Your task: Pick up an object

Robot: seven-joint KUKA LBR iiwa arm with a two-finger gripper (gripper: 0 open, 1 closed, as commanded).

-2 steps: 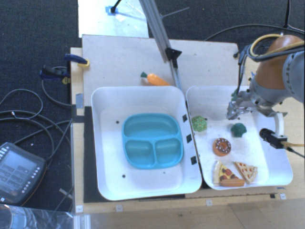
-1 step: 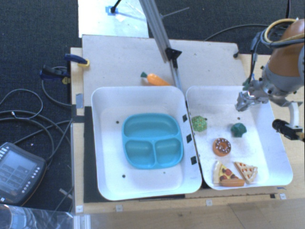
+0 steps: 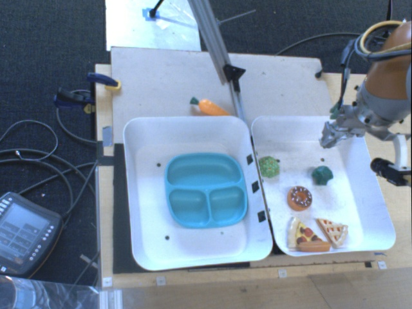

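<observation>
Hovering over the right shallow white bin's (image 3: 380,198) far side, the grey two-finger gripper (image 3: 329,139) grasps nothing visible; its state is unclear. Below lie a dark green toy (image 3: 322,174), light green broccoli (image 3: 269,167), brown doughnut (image 3: 299,198) and two pizza slices (image 3: 318,233). No writing is legible. Dark carpet (image 3: 45,37) surrounds the bench.

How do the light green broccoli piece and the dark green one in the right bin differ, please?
The light green broccoli is a pale yellow-green; the dark green broccoli is a deep teal-green. The light one lies by the right bin's left wall, above and left of the donut; the dark one lies further right, nearer the pincer, above and right of the donut. Both are small, lumpy toy foods lying loose on the bin floor.
</observation>
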